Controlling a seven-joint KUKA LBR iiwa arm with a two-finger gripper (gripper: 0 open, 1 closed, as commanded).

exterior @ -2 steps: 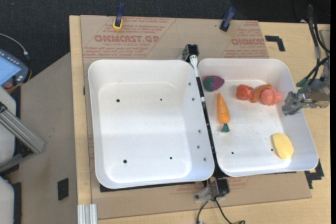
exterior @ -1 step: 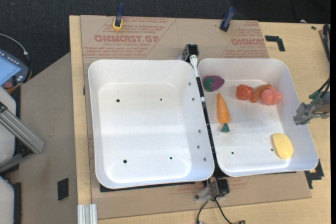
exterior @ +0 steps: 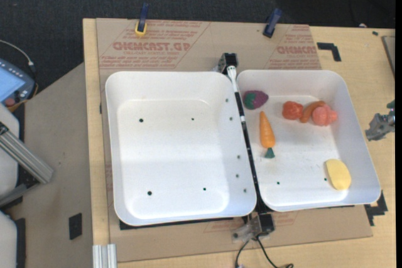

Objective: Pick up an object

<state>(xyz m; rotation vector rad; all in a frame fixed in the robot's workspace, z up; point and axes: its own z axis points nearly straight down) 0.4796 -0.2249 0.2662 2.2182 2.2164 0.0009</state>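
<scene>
The right bin [exterior: 352, 135] holds several toy foods. A purple and green piece [exterior: 255, 98] lies near its far left corner. An orange carrot [exterior: 267, 130] with a green tip lies along the left side. Toward the far side, a red round piece [exterior: 291, 110], an orange piece [exterior: 309, 111] and a pink-red piece [exterior: 323, 115] sit in a touching row. A yellow lemon-like piece [exterior: 338, 174] rests near the front right corner. My gripper [exterior: 382, 125] shows as a grey shape at the view's right edge, just outside the right bin's rim and apart from every object.
The left bin [exterior: 169, 141] sits beside the right one, with a black divider strip [exterior: 244, 128] between them. Both rest on a brown board [exterior: 188, 41] held by a yellow clamp [exterior: 142, 25] and a blue clamp [exterior: 272, 22] at the far edge.
</scene>
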